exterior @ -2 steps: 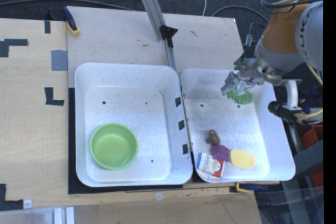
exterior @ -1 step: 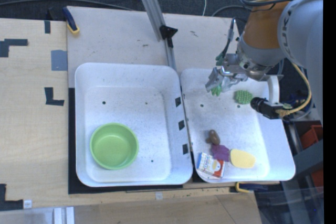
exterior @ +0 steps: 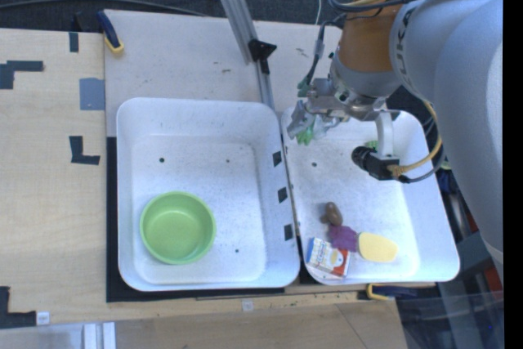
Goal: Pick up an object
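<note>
Something small and green is seen at the gripper, near the right bin's upper-left corner. Whether it is actually clamped cannot be told. It is judged light and soft, best pinched across its middle.

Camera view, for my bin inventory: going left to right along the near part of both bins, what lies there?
Green bowl → small carton → purple piece → yellow object.
</note>
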Robot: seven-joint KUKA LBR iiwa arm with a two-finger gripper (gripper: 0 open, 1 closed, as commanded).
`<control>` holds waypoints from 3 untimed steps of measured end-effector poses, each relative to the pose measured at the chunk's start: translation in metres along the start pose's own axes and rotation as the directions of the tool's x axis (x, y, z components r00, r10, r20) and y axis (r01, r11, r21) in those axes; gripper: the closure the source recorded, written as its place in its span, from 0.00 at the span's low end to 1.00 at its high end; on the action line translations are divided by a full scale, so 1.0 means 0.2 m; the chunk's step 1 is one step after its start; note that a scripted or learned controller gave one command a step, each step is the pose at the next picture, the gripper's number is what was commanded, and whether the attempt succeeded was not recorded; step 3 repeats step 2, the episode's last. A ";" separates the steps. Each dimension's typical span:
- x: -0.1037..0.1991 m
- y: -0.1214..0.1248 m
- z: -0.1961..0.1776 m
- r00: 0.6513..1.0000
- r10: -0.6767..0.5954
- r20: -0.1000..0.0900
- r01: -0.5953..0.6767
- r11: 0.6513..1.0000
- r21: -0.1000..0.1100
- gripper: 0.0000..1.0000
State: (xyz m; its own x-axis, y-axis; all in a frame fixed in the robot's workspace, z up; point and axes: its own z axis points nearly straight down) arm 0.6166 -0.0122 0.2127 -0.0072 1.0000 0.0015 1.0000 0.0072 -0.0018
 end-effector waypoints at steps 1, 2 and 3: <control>0.21 0.09 -0.02 1.000 0.001 0.000 -0.001 1.000 -0.001 1.00; 0.44 0.17 0.00 1.000 0.001 0.000 -0.001 1.000 -0.001 1.00; 0.44 0.17 0.00 1.000 0.001 0.000 -0.001 1.000 -0.001 1.00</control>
